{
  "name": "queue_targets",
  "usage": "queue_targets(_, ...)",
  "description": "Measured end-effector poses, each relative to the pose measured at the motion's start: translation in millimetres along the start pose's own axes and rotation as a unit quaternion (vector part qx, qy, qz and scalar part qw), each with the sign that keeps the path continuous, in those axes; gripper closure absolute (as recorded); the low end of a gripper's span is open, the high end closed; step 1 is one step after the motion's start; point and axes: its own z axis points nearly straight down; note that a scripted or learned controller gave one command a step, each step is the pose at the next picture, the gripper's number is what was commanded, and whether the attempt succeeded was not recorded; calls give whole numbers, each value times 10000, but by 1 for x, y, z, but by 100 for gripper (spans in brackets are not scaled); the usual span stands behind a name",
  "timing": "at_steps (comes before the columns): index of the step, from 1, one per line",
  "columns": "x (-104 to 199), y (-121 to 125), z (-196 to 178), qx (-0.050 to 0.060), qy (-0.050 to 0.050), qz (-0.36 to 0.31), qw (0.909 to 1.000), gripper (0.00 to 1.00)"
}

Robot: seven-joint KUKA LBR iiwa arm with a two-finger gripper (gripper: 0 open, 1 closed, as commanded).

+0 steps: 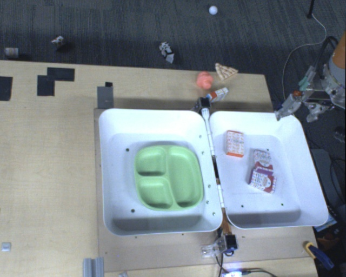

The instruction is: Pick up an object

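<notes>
Looking down on the pale wooden surface (48,162), two shallow white bins sit side by side. The left bin (113,140) carries a light green divided tray (168,177), lying flat with its compartments facing up, roughly in the middle of the bin floor.

Over in the right bin (303,178) there are two small packets. An orange-and-white carton (234,144) lies toward the far left part of that bin, and a red-and-white pouch (262,172) lies just beside it, nearer the centre, slightly tilted. The two are close but not touching.

The gripper (294,104) hangs at the far right corner of the right bin, just past its rim, well apart from both packets. Nothing sits between its fingers, but whether they stand wide or narrow, I cannot tell from here; that corner is too cluttered and small.

Behind the bins, on the surface's far edge, a pink ball (204,80) rests next to a tan wedge-shaped piece (226,71), and a small white-and-orange tube (218,95) lies just in front of them. A dark grey block (105,96) stands by the left bin's far corner. On the dark floor (135,27) beyond, a white ball (213,10).
</notes>
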Motion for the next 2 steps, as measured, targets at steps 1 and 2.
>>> queue_targets(1,-14,-21,199,-13,-5,10,10000,0)
queue_targets(2,-13,-20,188,-33,-7,3,10000,100)
